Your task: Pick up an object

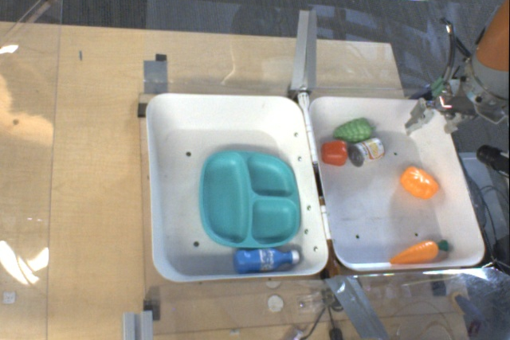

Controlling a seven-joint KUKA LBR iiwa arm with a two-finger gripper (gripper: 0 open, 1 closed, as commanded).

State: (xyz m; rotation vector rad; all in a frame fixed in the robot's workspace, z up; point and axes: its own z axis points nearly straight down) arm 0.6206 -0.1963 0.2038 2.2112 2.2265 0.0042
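In the right bin [470, 211] lie a green bumpy toy [355, 129], a red piece [335, 153], a small can on its side [367, 150], an orange fruit [419, 182] and a carrot [416, 252]. My gripper [433, 118] hangs over the bin's far right corner, open, with nothing between its fingers. It is to the right of the green toy and above the orange fruit in the view, touching none of them.
The left bin [167, 171] holds a teal divided plate [249, 197] and a blue bottle [267, 258] lying along its near wall. A metal divider post [302, 52] stands behind the two bins. The arm's orange band [494, 48] shows at the right.
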